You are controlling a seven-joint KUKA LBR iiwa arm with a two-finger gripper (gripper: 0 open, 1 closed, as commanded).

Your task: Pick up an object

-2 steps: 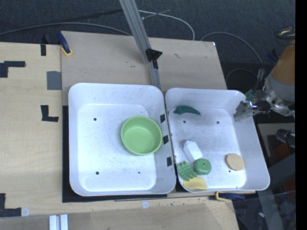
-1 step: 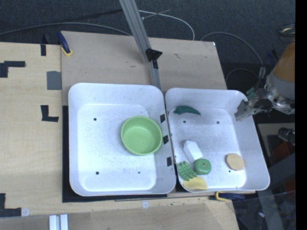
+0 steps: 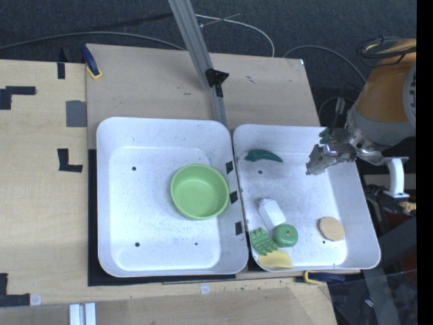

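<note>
The gripper [image 3: 318, 162] hangs over the right bin's [image 3: 352, 181] upper right corner; I can't tell its state, and nothing's visibly held. Approach stage, I'd say. The dark green piece [image 3: 262, 156] lies to its left; next, descend onto something.

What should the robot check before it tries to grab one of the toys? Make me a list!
1. Gripper is over the right bin, near its upper right side: ok.
2. Nothing is between its fingers: cannot tell.
3. Tan round piece lies by itself with room around it: ok.
4. White bottle, green round toy and yellow piece are crowded together: not ok for an easy grab.
5. Dark green toy lies apart near the bin's top: ok.
6. Green bowl sits in the left bin, far from the gripper: not ok.
</note>
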